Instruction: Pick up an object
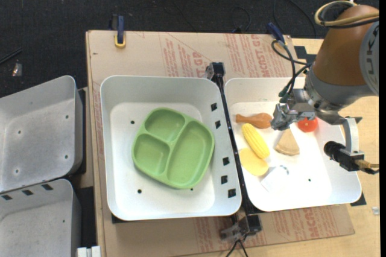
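Note:
The right bin (pixel 313 192) holds several toy foods. An orange drumstick (pixel 254 120) lies at its back left, with a yellow corn cob (pixel 256 140) just in front of it and a flat yellow piece (pixel 253 162) nearer the front. A tan wedge (pixel 288 144) rests mid-bin, and a red tomato (pixel 308 124) sits partly hidden under the arm. My gripper (pixel 284 117) hangs low over the bin between the drumstick and the tomato, just behind the tan wedge. A small white scrap (pixel 276 175) lies towards the front.
The left bin (pixel 120 189) carries a green divided plate (pixel 174 147). A black divider with clips (pixel 228 147) runs between the bins. The arm's orange wrist (pixel 344 57) looms over the right bin's back right. White trays (pixel 36 129) lie off the bench at the left.

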Tool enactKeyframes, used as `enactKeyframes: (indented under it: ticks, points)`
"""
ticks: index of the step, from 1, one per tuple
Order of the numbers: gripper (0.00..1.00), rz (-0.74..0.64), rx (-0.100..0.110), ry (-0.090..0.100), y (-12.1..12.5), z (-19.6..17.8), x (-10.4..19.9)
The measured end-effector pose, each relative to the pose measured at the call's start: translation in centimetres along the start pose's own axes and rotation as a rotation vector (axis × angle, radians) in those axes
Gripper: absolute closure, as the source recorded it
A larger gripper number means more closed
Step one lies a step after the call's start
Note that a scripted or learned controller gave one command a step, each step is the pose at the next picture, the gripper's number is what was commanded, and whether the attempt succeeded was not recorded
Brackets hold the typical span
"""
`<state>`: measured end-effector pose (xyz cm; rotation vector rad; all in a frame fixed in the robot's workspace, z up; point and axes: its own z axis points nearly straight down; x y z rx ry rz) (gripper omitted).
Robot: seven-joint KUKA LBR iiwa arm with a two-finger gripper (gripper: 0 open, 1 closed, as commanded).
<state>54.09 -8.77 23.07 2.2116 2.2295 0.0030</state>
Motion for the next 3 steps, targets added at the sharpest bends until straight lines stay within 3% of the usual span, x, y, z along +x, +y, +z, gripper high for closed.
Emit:
enactKeyframes:
  ticks: [3]
  points:
    - [1.00, 0.002, 0.000, -0.001, 3.8, -1.0, 14.3]
